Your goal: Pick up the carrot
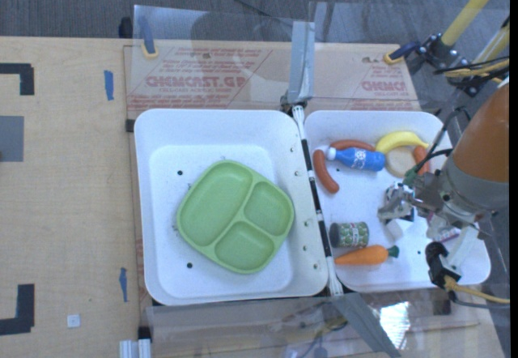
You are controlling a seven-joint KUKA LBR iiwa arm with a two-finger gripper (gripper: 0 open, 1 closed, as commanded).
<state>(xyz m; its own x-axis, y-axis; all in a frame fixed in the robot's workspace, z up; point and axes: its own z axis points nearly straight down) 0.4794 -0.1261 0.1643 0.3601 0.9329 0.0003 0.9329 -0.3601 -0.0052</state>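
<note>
Below, two white bins [154, 146] sit on wood bench [57, 186]; fingers' [396, 206] state unclear.

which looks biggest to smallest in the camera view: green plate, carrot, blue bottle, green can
1. green divided plate, by far the largest
2. carrot and blue bottle: look alike in length, too close to rank
3. green can, the smallest

My gripper [396, 206] hangs over the right bin [477, 267], just above the carrot [363, 256] lying beside a small can [349, 234]; a green plate [235, 216] fills the left bin [154, 186].
</note>
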